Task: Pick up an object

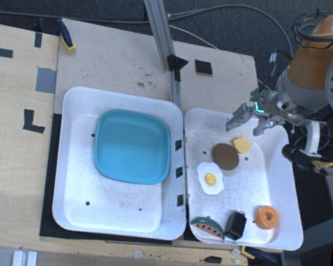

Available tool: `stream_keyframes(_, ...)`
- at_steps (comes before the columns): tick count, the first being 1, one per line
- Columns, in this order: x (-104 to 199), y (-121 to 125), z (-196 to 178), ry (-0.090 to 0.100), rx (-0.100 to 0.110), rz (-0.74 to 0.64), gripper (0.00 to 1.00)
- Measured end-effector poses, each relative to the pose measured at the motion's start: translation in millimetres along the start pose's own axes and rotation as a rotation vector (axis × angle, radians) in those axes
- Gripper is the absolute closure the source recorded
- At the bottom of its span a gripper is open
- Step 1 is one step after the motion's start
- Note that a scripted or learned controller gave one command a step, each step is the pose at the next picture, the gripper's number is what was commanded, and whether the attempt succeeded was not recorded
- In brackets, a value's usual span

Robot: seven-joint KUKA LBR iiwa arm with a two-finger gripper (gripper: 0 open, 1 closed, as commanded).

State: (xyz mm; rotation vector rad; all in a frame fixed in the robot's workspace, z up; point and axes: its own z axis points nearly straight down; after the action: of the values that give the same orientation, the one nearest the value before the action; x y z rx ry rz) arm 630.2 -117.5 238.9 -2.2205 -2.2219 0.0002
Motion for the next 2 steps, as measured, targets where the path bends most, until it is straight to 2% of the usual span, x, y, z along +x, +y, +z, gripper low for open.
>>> stream_keyframes(1,0.0,0.0,0.1,0.000,0.000,0.000,0.00)
stream_keyframes(2,6.3,-7.8,58.4,0.000,0.005,0.000,0.00)
